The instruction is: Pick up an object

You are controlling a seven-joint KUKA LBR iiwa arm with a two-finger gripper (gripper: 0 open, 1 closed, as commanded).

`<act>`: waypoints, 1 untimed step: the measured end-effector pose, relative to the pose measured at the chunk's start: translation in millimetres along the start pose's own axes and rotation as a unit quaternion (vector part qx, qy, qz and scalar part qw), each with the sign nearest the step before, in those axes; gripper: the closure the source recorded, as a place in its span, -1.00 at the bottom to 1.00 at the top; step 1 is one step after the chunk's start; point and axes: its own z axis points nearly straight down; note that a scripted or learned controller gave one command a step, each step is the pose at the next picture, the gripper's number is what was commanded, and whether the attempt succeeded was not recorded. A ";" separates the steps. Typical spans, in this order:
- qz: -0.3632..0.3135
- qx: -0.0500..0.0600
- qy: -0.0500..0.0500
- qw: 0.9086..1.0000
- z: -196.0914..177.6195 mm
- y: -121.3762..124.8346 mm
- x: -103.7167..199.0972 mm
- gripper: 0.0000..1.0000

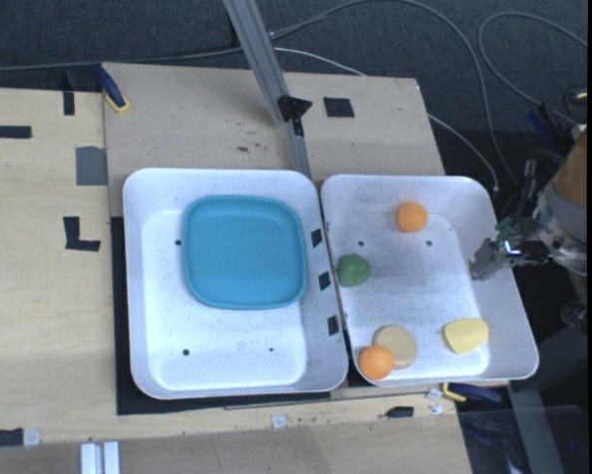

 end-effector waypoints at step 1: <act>0.000 0.000 0.000 1.000 -48.7 0.9 0.0 1.00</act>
